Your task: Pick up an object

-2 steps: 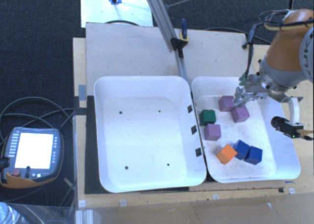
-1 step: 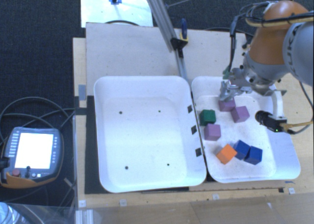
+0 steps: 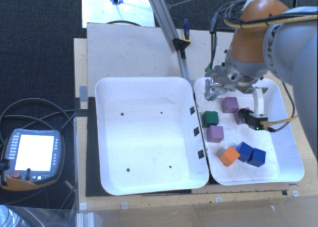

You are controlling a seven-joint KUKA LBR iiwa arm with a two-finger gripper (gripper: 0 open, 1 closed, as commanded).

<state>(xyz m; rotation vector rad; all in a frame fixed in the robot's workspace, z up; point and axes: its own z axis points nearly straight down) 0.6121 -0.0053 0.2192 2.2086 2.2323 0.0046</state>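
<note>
My gripper [image 3: 214,91] hangs over the far left part of the right bin [image 3: 288,136], under the orange wrist band. Just right of and below it lies a light purple block [image 3: 229,104]. A green block [image 3: 210,118] sits nearer the front, by the bin's left wall, with a second purple block [image 3: 215,133] in front of it. Toward the bin's front lie an orange block [image 3: 229,156] and two blue blocks [image 3: 244,150] [image 3: 257,157] side by side. A dark purple block [image 3: 241,115] is partly hidden behind a black part on the arm. I see no block in the gripper.
The left bin [image 3: 149,131] adjoins the right one, joined by small black clips. A slanted metal pole [image 3: 164,15] rises behind the bins. A teach pendant [image 3: 32,159] lies on the floor at the left. Cables trail from the arm over the right bin.
</note>
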